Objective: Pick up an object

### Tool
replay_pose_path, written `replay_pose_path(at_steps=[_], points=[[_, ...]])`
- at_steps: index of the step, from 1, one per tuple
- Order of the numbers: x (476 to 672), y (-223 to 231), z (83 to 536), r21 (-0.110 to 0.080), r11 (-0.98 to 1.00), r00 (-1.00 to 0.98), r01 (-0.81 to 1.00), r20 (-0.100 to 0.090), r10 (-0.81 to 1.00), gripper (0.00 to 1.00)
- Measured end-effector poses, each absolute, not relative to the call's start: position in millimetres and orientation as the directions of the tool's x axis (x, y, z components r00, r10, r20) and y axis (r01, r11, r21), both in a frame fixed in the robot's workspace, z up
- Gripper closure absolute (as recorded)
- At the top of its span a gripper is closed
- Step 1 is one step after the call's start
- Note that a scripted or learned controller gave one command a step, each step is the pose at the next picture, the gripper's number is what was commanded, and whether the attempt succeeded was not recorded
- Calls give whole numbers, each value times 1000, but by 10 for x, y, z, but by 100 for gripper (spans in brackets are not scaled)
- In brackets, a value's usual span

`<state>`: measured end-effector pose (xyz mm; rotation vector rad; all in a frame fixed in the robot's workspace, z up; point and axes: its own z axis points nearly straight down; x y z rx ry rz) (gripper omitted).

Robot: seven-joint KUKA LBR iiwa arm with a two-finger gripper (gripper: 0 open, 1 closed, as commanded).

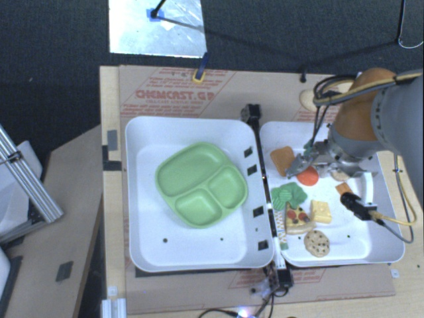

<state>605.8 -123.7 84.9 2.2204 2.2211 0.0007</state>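
Seen from above at a slant, a bench holds two shallow white bins side by side. The left bin contains a pale green divided plate, lying flat near its middle. The right bin holds a scatter of toy food: an orange wedge near the divider, a green leafy piece, a pizza slice just below it, a yellow cheese block and a chocolate-chip cookie nearest the front rim. The grey arm (orange band above its wrist) reaches in from the right, and its gripper sits low over a round red-orange piece, touching or just above it; whether the claw is apart or together cannot be told.
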Motion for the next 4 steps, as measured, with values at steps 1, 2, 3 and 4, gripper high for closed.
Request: replay_pose_path(at_steps=[1,2,3,4], points=[[6068,-1236,961,4,0,0,1000,0,1000,100],[6107,-1331,1554,7,-1,1,1000,-2,1000,100],[6085,-1323,2197,8,4,-4,1000,-1,1000,100],[6094,-1322,2248,3,5,-5,1000,0,1000,100]])
